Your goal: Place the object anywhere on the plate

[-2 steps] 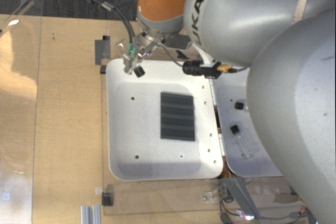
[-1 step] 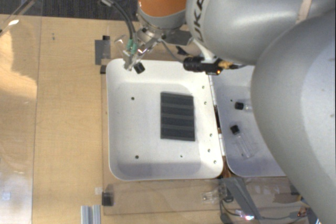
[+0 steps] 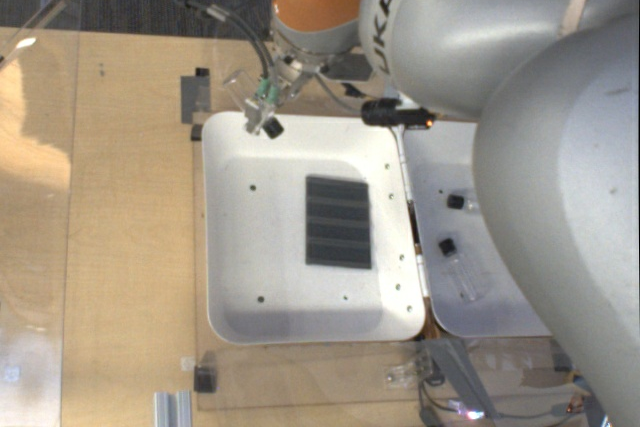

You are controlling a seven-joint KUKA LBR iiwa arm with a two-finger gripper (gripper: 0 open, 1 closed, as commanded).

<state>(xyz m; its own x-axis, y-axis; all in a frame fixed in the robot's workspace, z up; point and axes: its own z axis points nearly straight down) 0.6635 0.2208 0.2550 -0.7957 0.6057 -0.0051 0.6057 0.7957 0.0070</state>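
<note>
At upper-left corner of left bin (image 3: 230, 245): gripper (image 3: 267, 118), grip state unreadable; dark ridged plate (image 3: 338, 220) lower-right, well apart, long axis top-to-bottom.

Two white bins (image 3: 230, 245) side by side on wooden bench (image 3: 110, 245)

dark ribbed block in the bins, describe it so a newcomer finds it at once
Start at the left white bin, the one seen whole. Near its middle, slightly right, lies the dark ribbed block, a flat upright rectangle with crosswise ridges. The two small dark pieces in the right bin are far smaller.
</note>
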